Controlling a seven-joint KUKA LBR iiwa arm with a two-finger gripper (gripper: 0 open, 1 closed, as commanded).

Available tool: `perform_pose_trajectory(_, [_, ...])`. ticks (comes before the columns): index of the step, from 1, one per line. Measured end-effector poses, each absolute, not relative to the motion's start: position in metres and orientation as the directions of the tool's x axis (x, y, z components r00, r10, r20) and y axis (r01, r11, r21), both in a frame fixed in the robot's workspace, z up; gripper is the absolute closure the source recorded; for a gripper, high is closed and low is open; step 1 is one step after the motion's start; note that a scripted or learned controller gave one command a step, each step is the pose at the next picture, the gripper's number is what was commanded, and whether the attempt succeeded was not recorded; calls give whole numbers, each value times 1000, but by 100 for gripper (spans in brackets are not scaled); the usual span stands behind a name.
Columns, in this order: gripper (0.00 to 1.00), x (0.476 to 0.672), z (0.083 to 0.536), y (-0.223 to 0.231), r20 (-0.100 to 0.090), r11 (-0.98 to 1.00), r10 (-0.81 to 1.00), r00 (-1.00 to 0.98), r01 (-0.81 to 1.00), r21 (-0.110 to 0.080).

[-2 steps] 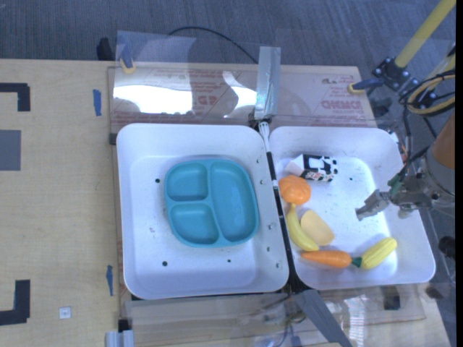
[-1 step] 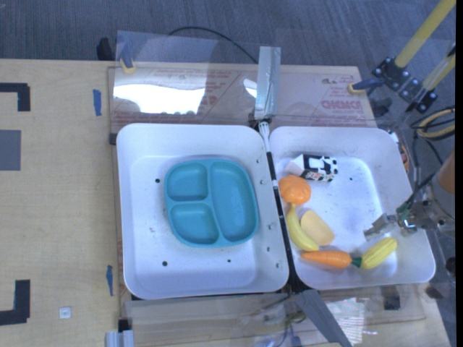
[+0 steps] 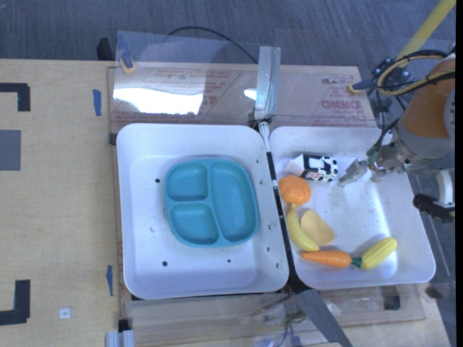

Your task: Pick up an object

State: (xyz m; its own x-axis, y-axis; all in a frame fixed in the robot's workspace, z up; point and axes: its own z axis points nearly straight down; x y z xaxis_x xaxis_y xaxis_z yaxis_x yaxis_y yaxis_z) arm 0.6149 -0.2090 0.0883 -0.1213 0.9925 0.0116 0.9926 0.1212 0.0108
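Note:
The right bin [image 3: 405, 226] holds several toy foods. A black-and-white toy [image 3: 318, 167] lies near its back wall. An orange fruit [image 3: 295, 190] sits at the left side, with a yellow banana [image 3: 296, 231] and a pale yellow piece [image 3: 317, 228] below it. Along the front lie an orange carrot [image 3: 328, 259] and a yellow corn-like piece [image 3: 379, 252]. My gripper [image 3: 354, 172] reaches in from the right and sits just right of the black-and-white toy, above bare bin floor. No object shows in it.
The left bin [image 3: 137, 215] holds a blue divided plate [image 3: 212, 202]. A ridge [image 3: 275, 208] separates the two bins. A clear panel [image 3: 188, 85] and a grey post [image 3: 268, 82] stand behind them. Yellow cables [image 3: 405, 74] hang by the arm.

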Motion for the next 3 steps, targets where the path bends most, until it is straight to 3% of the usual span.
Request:
perform_pose_trajectory(1, [100, 615, 100, -213, 1, 121, 993, -121, 993, 12])
perform_pose_trajectory(2, [100, 623, 215, -192, -8, 358, 934, -358, 934, 10])
perform_pose_trajectory(3, [100, 630, 297, -224, -11, 549, 836, -549, 835, 7])
